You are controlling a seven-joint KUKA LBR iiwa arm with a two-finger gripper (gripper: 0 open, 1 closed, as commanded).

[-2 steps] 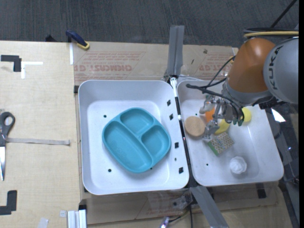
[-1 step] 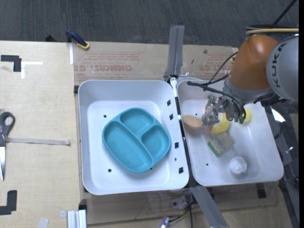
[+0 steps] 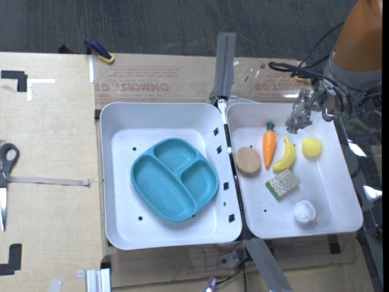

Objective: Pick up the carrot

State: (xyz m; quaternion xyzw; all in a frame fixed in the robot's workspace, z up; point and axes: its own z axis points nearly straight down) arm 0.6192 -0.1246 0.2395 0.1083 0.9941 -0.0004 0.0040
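Hovering at the bin's far edge, the metal two-finger claw (image 3: pixel 299 121) holds nothing; its opening I cannot tell. Just left and nearer lies the slim orange carrot (image 3: pixel 268 146), touching a yellow banana (image 3: pixel 284 156); descend squarely across its width.

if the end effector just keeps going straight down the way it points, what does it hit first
Likely bare floor of the right bin, between the banana and lemon. The end effector hangs above them; depth is unclear, so it might clip the banana.
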